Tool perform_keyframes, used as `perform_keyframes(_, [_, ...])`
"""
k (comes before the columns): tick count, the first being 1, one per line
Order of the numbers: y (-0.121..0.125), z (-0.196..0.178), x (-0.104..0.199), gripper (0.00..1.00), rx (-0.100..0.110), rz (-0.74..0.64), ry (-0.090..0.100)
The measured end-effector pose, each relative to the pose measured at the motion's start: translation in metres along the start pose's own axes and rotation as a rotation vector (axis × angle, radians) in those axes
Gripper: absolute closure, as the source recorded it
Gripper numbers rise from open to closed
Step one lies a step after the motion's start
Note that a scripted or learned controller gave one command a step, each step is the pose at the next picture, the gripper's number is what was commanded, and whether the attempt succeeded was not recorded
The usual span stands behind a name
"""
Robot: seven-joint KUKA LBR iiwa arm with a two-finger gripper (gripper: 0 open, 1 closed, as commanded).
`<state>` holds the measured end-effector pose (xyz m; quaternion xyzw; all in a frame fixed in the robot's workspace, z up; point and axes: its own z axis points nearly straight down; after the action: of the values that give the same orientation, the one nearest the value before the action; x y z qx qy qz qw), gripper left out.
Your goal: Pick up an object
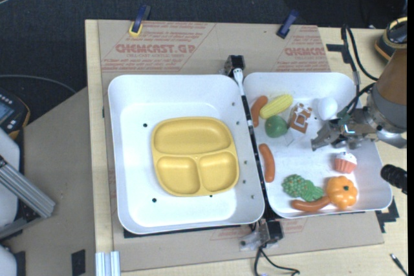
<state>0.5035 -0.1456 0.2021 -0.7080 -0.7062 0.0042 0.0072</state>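
Observation:
The right bin (304, 82) holds several toy foods: a corn cob (276, 104), a green ball (276, 127), a brown-and-white waffle piece (299, 118), a white egg (326, 106), a pink cupcake (345, 163), an orange pumpkin (341, 192), a green leafy piece (301, 187) and three red sausages (267, 161), (258, 109), (310, 205). My gripper (328, 137) hangs low over the right bin's right half, between the egg and the cupcake and just right of the waffle piece. I see no object held in it.
The left bin (129, 139) holds a yellow divided plate (194, 155). The grey arm (388, 106) comes in over the right bin's right rim. Black clamps (234, 64) sit where the two bins meet.

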Motion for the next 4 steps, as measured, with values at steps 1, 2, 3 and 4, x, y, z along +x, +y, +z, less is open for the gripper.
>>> perform_keyframes(1, [0.002, -0.005, 0.0, 0.0, -0.01, -0.003, -0.002])
perform_keyframes(2, [-0.001, 0.041, 0.0, 0.0, -0.004, -0.002, 0.0])
perform_keyframes(3, [-0.002, 0.1, -0.01, 0.0, -0.005, -0.001, 0.0])
perform_keyframes(4, [-0.002, 0.12, -0.01, 0.0, -0.009, -0.002, -0.001])
